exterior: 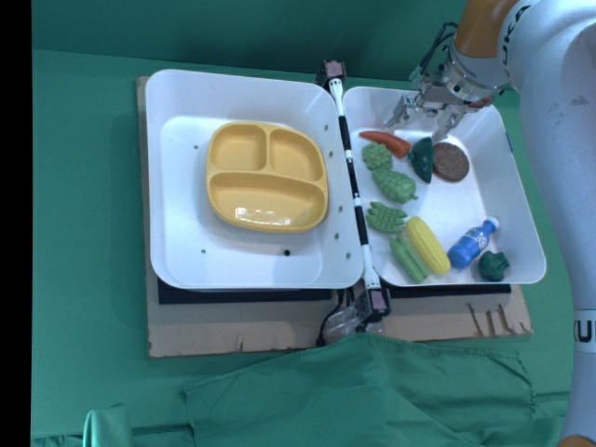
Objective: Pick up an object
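Your claw (430,112) hangs spread and empty over the right bin (521,240), just above the brown disc (451,162), likely lining up a pick.

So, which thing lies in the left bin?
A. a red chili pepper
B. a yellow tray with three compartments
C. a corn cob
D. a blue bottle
B: the yellow tray rests alone in the left bin, while the blue bottle, the corn cob and the red chili pepper all lie in the right bin.
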Robot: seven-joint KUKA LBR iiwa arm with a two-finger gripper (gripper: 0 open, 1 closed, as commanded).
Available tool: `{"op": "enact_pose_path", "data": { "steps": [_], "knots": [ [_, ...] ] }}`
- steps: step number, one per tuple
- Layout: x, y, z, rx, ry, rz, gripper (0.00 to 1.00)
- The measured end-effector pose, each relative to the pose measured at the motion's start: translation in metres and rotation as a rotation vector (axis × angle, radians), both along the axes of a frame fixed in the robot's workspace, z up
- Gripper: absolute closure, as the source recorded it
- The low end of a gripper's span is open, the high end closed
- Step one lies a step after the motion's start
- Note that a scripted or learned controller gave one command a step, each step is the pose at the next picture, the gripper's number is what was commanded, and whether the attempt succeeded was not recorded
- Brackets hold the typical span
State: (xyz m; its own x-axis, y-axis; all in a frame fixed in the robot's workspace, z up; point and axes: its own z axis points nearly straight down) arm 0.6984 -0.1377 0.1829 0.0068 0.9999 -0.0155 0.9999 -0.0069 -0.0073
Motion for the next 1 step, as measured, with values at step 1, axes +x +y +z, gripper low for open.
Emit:
{"op": "enact_pose_path", "data": {
  "steps": [1],
  "knots": [
    [0.0020, 0.0101, 0.0139, 0.023, 0.002, 0.005, 1.00]
  ]
}}
